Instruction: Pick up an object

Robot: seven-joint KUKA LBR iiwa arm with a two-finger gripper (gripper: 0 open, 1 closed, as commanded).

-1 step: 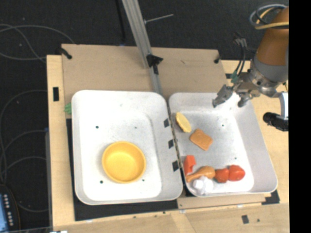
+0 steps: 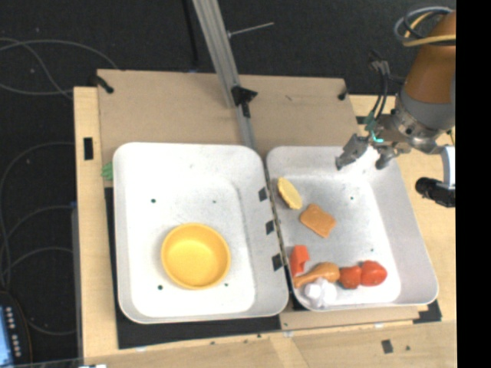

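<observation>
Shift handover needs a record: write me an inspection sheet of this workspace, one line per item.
Surface: tan bench bearing two shallow white bins side by side, left bin and right bin.
Job's things: in the right bin, a yellow wedge, an orange block, a small orange piece, a tan piece, a white lump and a red piece.
Clutter: a yellow bowl upright in the left bin.
Grippers: gripper above the right bin's far edge, fingers apart, nothing between them.
Cables: thin cables on the dark floor left of the bench.
Surroundings: a grey metal pole slanting over the bench's far side.
</observation>
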